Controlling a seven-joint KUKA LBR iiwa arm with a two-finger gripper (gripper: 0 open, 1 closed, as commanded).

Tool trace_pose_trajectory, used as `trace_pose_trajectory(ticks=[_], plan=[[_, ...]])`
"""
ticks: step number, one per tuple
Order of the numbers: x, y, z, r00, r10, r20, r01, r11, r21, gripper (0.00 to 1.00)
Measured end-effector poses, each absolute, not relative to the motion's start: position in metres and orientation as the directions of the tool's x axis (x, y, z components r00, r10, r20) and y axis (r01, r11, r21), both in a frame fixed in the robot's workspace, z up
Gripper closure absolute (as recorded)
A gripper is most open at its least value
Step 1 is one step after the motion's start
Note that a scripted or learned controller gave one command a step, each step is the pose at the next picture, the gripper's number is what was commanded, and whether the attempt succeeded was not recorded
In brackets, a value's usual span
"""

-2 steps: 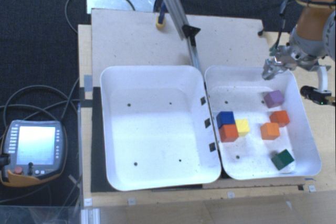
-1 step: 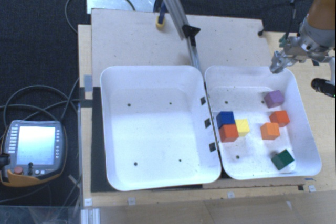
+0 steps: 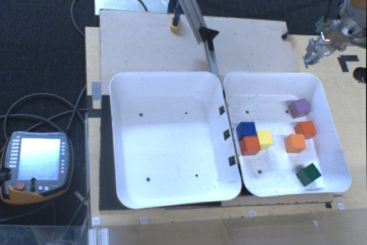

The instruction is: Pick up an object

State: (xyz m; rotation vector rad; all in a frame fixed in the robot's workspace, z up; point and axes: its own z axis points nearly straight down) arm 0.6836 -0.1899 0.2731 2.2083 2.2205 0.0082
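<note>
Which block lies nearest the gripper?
The purple block, at the right bin's far end, closest to the gripper; the other blocks lie farther down the bin.

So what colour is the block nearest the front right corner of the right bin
Dark green, seen in the camera view.

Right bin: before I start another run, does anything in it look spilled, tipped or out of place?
Nothing stands out. The blue, yellow, purple, green and three orange blocks all lie inside the right bin. The gripper is above it, outside its rim.
</note>
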Motion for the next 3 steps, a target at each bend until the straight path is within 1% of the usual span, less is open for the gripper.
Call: trace_pose_trajectory(ticks=[1,2,3], plan=[[0.662,-0.152,0.274,-0.008,1.000,0.000,1.000,0.008,0.002,1.00],[0.641,-0.115,0.268,-0.008,1.000,0.001,1.000,0.008,0.000,1.00],[0.615,-0.076,0.267,-0.008,1.000,0.002,1.000,0.008,0.000,1.00]])
